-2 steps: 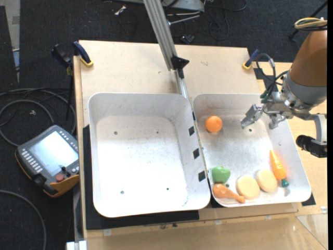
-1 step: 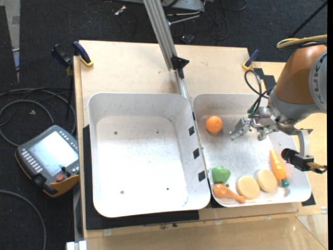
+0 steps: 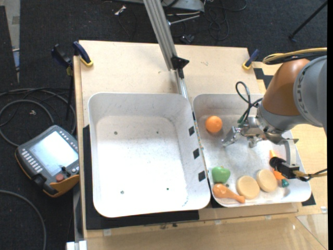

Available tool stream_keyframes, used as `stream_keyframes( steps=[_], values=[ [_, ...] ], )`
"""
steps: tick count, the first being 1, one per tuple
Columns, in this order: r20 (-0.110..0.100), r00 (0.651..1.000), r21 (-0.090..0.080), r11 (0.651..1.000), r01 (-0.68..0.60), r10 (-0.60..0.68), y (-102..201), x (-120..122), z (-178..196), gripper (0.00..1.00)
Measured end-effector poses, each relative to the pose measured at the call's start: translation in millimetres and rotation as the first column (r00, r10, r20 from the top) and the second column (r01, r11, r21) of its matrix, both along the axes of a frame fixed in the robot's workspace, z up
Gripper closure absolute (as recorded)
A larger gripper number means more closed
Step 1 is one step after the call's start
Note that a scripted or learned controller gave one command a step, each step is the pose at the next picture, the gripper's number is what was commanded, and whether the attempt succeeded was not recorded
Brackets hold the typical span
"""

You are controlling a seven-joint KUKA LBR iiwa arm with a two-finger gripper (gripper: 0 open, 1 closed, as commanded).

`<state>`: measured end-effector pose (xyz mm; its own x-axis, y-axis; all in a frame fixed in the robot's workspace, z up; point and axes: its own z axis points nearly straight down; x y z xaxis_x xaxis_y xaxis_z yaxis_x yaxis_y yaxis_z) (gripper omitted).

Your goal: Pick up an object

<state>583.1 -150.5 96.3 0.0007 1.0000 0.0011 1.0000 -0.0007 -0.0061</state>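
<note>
Right bin, lower edge of frame: orange drumstick-shaped toy, two tan discs side by side, green toy just above the drumstick. Mid-right: claw over the bin floor, fingers spread, gripping nothing. Orange ball just left of it, apart. Left bin beside. Pale table behind, upper frame.

The scene is evenly and brightly lit from above, and the two white bins are rendered almost overexposed. Only soft, faint shadows are cast on the worktop, while the dark floor is left dim. Slight softness and grain are seen throughout.
</note>
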Motion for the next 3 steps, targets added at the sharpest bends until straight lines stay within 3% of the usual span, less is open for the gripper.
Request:
stream_keyframes(
  steps=[1,3],
  values=[
    [0.007,1.000,-0.001,1.000,0.001,-0.001,-0.8,2.0,14.2,1.00],
    [0.013,1.000,-0.003,1.000,-0.003,0.003,-6.9,1.6,129.5,1.00]
  ],
)
